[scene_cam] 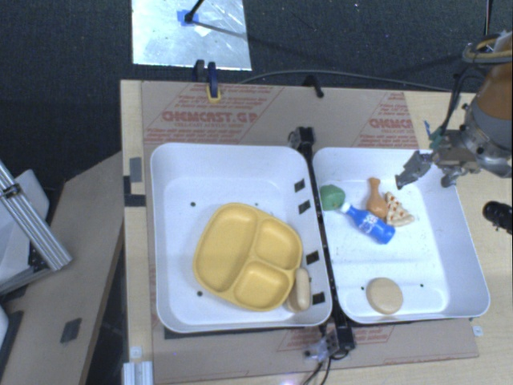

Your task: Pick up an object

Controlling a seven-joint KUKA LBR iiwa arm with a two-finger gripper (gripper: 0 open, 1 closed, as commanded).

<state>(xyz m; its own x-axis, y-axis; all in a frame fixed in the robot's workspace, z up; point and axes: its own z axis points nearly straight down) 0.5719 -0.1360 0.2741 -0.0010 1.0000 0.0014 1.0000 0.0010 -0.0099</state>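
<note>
A dark floor surrounds the desk point(385, 107), which carries two white bins side by side. The arm point(490, 95) is cut off at the right edge, so much of it is hidden. Its claw point(429, 169) hangs above the right bin point(457, 239), fingers spread, pinching nothing. Beneath and just left of it lie a pizza slice point(397, 210), a chicken drumstick point(376, 198), a blue bottle point(370, 224) and a green piece point(332, 195), crowded together. A tan round piece point(385, 295) sits apart near the front wall. The left bin point(180, 191) holds a yellow divided tray point(248, 255) with a small beige piece point(300, 289) touching its corner.
</note>
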